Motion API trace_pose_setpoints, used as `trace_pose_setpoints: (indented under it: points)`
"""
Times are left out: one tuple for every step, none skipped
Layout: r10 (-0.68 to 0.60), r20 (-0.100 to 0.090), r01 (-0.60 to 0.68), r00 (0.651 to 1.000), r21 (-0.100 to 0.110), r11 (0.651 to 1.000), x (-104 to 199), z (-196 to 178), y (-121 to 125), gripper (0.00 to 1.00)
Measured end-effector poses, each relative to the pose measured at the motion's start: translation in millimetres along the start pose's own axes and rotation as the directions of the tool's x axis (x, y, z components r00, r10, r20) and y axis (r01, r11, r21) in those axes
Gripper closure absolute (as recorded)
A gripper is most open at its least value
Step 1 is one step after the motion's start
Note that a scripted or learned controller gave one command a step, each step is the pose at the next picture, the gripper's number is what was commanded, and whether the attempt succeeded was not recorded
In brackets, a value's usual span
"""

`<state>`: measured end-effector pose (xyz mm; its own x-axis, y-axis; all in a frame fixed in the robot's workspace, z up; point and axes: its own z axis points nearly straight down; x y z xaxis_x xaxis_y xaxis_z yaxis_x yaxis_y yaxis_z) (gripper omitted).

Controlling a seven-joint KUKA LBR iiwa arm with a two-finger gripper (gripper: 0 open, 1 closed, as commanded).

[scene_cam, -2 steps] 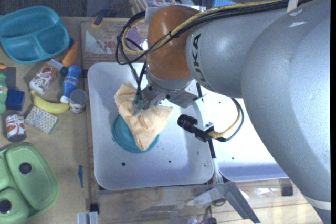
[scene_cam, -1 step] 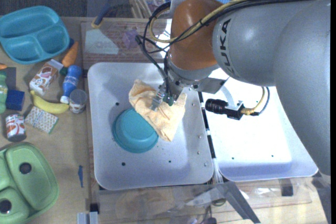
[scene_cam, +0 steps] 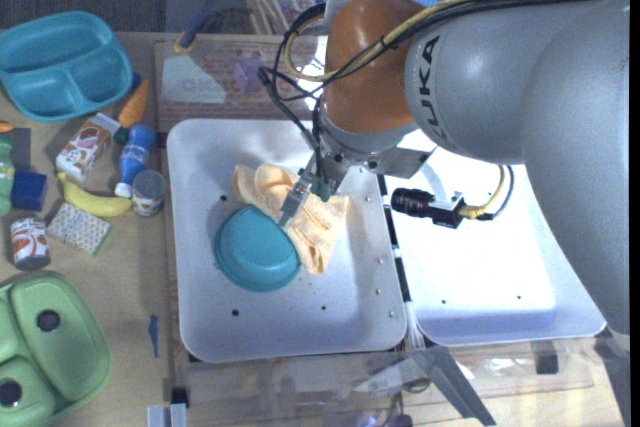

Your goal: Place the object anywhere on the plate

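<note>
Far out to the pincer's left, off the bins altogether, clutter sits on the bench: a blue divided tray (scene_cam: 65, 75), a banana (scene_cam: 92, 198), a small can (scene_cam: 148, 191) and a green moulded tray (scene_cam: 45, 345), all well apart from the work and of no concern to the task.

Nearer, inside the left bin (scene_cam: 200, 315), the teal plate (scene_cam: 257, 250) lies just left of and below the pincer, close beside the fingertips but not under them. A crumpled yellow cloth (scene_cam: 315, 220) (the object to be placed, by my reading) spreads from the plate's upper edge to directly beneath the pincer, one fold touching or overlapping the plate's right rim. Its long axis runs slantwise, from upper left down to lower right.

The gripper (scene_cam: 305, 195) hangs over the cloth's middle with its dark fingers (scene_cam: 293, 205) pointing down and leftward. They appear close together at the cloth, yet whether fabric is really pinched between them I cannot tell; the folds hide the tips.

The move ahead turns on one thing: the plate lies a short way down-left of the pincer, so a lifted cloth needs only a brief carry in that direction. Snagging or a trailing fold off the rim is the risk.

To the pincer's right lies the other white bin (scene_cam: 500, 305), partly under the arm.
</note>
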<state>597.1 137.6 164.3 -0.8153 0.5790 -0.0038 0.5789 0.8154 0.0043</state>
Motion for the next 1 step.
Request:
trace_pose_setpoints:
  points:
    - [-0.194,0.002,0.194,0.981,-0.017,0.981,-30.1,39.7,18.7,0.0]
